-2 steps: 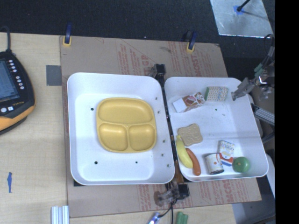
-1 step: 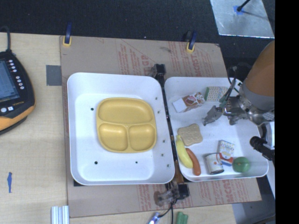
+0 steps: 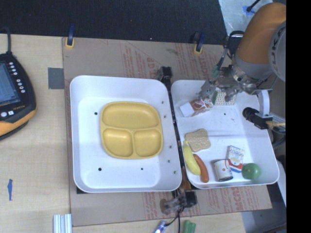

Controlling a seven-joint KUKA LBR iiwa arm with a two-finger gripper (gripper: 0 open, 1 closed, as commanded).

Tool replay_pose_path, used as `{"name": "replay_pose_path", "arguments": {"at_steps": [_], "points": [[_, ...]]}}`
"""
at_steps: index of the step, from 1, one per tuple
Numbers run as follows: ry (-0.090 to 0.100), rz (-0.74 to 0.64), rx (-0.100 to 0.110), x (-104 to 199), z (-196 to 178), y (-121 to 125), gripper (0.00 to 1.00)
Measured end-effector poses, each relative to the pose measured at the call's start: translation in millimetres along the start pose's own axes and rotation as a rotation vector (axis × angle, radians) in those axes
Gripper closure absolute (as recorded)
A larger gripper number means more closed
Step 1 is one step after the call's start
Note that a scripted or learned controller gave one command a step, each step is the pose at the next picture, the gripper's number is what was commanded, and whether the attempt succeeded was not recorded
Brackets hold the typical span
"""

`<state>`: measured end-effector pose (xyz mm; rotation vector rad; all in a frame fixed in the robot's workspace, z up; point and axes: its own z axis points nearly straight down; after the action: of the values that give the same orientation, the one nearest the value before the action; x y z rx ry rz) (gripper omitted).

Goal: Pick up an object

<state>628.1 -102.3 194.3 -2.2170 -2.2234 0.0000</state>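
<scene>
My gripper (image 3: 210, 92) reaches down into the far left corner of the right bin (image 3: 262, 144), just over a crumpled red and white packet (image 3: 201, 104); whether it touches the packet is unclear. A small white card (image 3: 186, 109) lies beside the packet. Nearer the front lie a tan slice of toast (image 3: 198, 140), a yellow banana (image 3: 190, 159), a red sausage (image 3: 201, 168), a small can (image 3: 222, 170), a white carton (image 3: 235, 155) and a green fruit (image 3: 251, 171).
The left bin (image 3: 85, 130) holds a yellow divided plate (image 3: 131, 129). A teach pendant (image 3: 12, 93) lies on the bench at far left. A black fitting (image 3: 253, 116) juts over the right bin's right side, under the arm.
</scene>
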Motion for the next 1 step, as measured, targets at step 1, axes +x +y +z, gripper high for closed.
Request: {"name": "replay_pose_path", "arguments": {"at_steps": [1], "points": [[-0.001,-0.001,-0.014,-8.2,84.0,29.9,0.0]]}}
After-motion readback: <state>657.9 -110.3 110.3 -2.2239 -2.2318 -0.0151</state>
